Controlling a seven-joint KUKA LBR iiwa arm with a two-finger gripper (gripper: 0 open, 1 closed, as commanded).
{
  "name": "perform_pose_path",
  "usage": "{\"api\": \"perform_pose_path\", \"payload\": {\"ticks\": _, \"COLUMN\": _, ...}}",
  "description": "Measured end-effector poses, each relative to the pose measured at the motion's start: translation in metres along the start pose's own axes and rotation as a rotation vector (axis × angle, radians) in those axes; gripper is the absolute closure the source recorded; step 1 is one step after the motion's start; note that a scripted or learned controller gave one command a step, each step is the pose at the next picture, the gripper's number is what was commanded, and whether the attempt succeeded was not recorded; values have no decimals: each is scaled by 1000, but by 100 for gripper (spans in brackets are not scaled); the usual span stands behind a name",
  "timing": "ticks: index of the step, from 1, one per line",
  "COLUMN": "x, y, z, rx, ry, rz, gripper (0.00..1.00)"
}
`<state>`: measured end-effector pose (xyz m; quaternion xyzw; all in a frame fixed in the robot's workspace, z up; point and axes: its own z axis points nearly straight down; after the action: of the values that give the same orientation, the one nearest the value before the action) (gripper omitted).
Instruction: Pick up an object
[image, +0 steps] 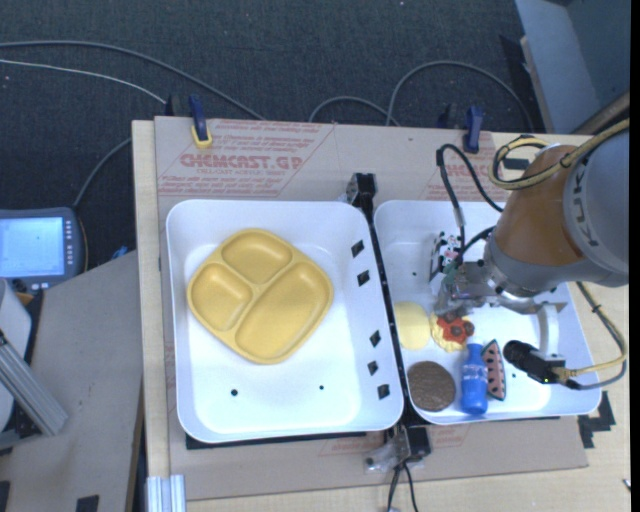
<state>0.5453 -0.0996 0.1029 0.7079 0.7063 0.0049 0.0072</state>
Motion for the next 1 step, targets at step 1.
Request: {"api": "perform_pose_path", "payload": {"ticks": 1, "x": -11, "y": 2, "z": -52, "rx": 14, "ry": 3, "rz": -1, "gripper": 100}}
